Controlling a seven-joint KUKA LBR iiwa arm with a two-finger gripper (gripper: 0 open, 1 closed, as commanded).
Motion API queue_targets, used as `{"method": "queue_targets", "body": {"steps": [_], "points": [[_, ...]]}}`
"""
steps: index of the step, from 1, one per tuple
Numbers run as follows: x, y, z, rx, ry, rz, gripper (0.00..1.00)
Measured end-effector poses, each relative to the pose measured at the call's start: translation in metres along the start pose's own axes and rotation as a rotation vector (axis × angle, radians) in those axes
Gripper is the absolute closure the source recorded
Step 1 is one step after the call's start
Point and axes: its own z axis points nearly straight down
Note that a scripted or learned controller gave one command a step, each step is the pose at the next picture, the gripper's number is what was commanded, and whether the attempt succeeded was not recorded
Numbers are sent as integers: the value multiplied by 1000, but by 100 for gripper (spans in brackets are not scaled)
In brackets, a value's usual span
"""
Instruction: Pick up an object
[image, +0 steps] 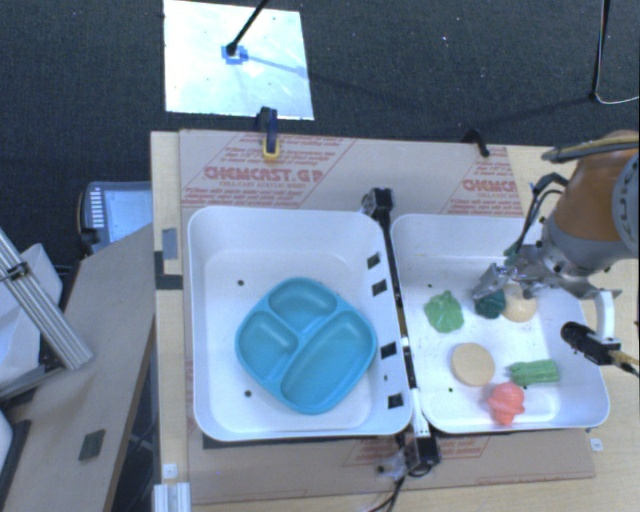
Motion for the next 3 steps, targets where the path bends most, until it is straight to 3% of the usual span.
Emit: {"method": "queue_targets", "body": {"steps": [1,2,3], "points": [[-3,5,22,-18,-11,1,0],[-2,8,9,-27,-7,0,100],[-4,7,-55,-11,-4,-2,100]]}}
